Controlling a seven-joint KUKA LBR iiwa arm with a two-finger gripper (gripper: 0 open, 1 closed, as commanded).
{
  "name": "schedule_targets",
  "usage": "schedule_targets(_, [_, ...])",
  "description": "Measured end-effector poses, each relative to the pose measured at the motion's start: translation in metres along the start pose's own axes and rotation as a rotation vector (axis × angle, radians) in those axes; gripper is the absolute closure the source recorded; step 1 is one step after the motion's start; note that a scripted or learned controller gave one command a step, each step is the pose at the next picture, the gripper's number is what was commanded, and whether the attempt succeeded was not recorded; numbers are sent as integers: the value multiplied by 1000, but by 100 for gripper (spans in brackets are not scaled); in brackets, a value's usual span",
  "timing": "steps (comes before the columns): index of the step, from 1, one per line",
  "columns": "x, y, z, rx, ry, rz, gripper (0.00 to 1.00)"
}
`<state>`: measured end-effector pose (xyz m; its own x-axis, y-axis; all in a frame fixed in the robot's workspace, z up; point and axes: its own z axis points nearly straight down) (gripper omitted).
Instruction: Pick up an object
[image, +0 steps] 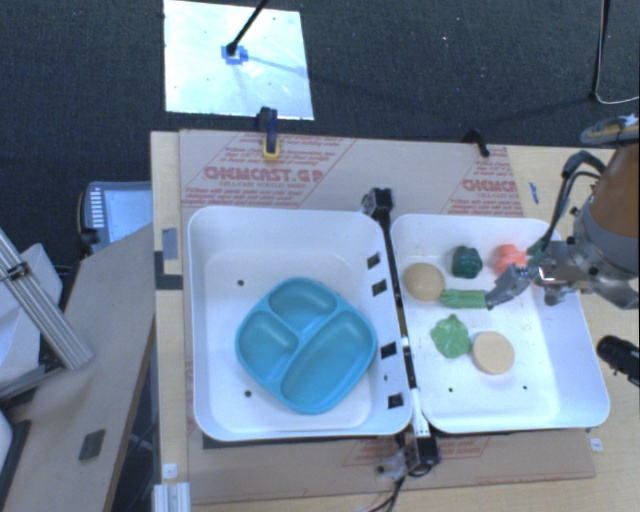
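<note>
six small pieces lie crowded in the far half of the right bin (560, 390): a tan round piece (423, 281), a dark green lump (466, 262), an orange piece (508, 255), a green elongated piece (463, 298), a light green leafy piece (451, 337) and a beige disc (493, 353). the pincer (508, 285) hangs low just beside the right end of the green elongated piece; whether it is wide or narrow cannot be told. nothing shows between its tips. the likely trouble is crowding: a descent here could nudge the elongated piece toward the tan one, or clip the orange piece close behind. the left bin (215, 240) holds a blue divided plate (305, 345).
</note>
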<state>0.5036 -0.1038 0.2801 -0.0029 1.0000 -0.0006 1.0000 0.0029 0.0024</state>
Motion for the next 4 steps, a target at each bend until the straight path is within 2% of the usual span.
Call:
schedule_targets(1, [-4,-3,60,3,1,2,0])
schedule_targets(3, [9,-3,178,6,2,2,0])
schedule_targets(4, [8,-2,165,1,1,2,100])
